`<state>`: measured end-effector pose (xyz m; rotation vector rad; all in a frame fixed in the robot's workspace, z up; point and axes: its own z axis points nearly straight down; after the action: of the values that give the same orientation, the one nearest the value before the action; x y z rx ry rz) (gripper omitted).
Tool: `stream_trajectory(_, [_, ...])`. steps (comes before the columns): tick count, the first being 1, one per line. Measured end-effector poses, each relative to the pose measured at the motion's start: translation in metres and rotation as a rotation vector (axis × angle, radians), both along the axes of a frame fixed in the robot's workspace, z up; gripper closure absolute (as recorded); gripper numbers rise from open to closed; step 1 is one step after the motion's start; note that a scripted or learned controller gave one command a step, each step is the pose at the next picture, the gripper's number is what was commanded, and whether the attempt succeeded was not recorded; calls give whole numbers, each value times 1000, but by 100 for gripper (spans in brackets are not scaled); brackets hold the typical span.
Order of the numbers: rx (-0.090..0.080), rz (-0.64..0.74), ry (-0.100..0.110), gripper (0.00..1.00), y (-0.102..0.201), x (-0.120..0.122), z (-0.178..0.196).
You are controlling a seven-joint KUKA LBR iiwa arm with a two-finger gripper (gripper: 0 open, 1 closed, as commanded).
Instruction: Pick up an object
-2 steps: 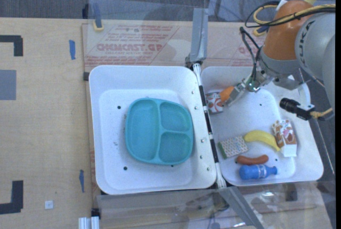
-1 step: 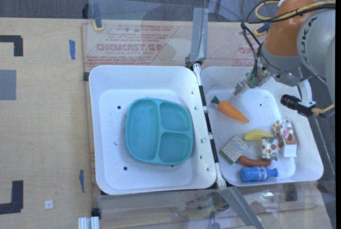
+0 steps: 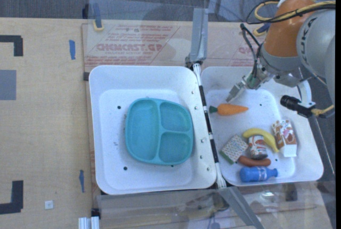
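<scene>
The right bin point(image 3: 213, 81) has bare floor along its far and left parts around the carrot point(image 3: 231, 109), while its near right corner is crowded with the banana point(image 3: 260, 136), carton point(image 3: 284, 137), can point(image 3: 258, 146), sausage point(image 3: 253, 160), packet point(image 3: 233, 148) and blue bottle point(image 3: 257, 173) close together.

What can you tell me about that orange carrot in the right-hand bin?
The carrot looks like a plastic toy: a smooth orange body tapering to a point on its right, with a small green stub at its left end. It lies flat on its side on the right bin floor, near the bin's left wall, apart from the other toys below. The gripper is just above it in the picture; contact cannot be told.
</scene>
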<state>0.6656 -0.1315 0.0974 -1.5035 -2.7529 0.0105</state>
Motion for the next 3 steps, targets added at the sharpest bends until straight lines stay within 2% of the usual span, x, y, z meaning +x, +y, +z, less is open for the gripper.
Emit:
stream_trajectory(1, [3,23,-14,0,20,-51,-9])
stream_trajectory(2, [3,-51,-16,0,24,-105,-9])
stream_trajectory(3, [5,-57,-20,100,22,-103,2])
